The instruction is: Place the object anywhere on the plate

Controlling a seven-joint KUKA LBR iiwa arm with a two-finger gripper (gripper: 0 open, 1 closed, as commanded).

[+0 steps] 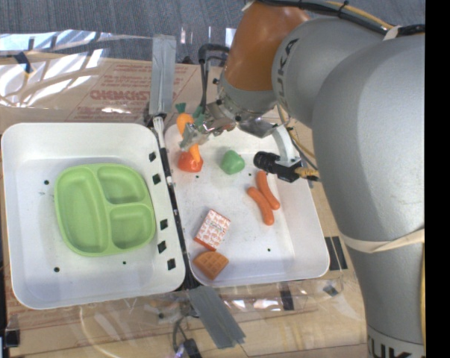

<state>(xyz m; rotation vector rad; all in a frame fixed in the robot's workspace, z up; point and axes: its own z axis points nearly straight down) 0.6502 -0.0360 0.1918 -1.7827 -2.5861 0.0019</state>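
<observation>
You are at the start of the job: the green plate [104, 209] in the left bin [23, 274] has nothing in its three compartments, and it lies well off to the lower left of your pincer [195, 131]. The pincer sits low at the top left corner of the right bin [314, 252], just above an orange-red toy [191, 159]. That toy looks to be your target, but you cannot tell whether the pincer is spread or pinched on it, since the wrist hides the tips. So the pick, the carry over the divider and the drop all seem left to do.

Count what lies loose near the pincer:
- one orange piece [183, 121] just beside it
- one green lump [232, 162] to its lower right
- two sausages [263, 196] farther right
- one patterned block [213, 230] below
- one waffle [210, 263] lowest of all

One plate, two bins.
</observation>
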